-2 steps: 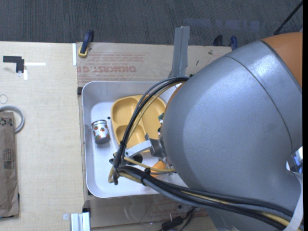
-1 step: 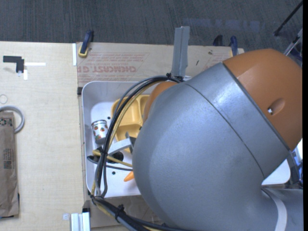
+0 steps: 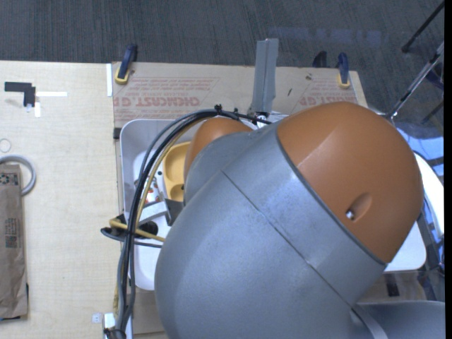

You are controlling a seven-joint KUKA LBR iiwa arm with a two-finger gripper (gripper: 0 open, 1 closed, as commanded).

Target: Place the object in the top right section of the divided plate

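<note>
My grey arm with its orange band reaches over both bins and hides most of them. A sliver of the yellow divided plate shows in the left white bin, just left of the arm. Only its left part shows, and its sections are mostly covered. Beside the plate lie small items: a white and dark piece and a dark thing with a yellow stick. Black cables loop from the arm across this bin.
A cardboard sheet lies behind the bins, held by two clamps, with a grey post between. A brown paper bag lies on the wooden bench at far left. The right bin's edge peeks out.
</note>
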